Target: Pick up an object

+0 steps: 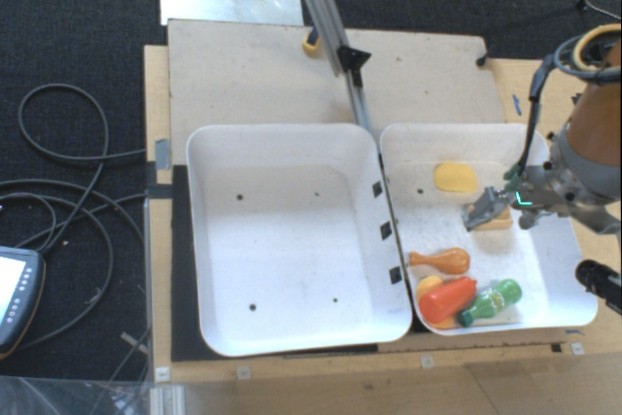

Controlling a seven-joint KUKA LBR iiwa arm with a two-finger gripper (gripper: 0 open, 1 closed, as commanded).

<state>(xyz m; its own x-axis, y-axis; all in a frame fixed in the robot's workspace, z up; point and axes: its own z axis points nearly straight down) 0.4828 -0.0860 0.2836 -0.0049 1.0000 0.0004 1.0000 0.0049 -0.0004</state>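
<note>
Grey metal hand (pixel 483 209) low in right white plastic bin (pixel 559 282), over tan block (pixel 496 223); grip state unclear. Nearby: smooth yellow disc (pixel 455 177), orange drumstick shape (pixel 442 259), glossy red pepper (pixel 448 297), green bottle (pixel 491 301).

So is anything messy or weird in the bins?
Nothing looks spilled or broken. The toys crowd the right bin's near corner: an orange drumstick, a red pepper and a green bottle lying on its side. A yellow piece sits apart.
</note>
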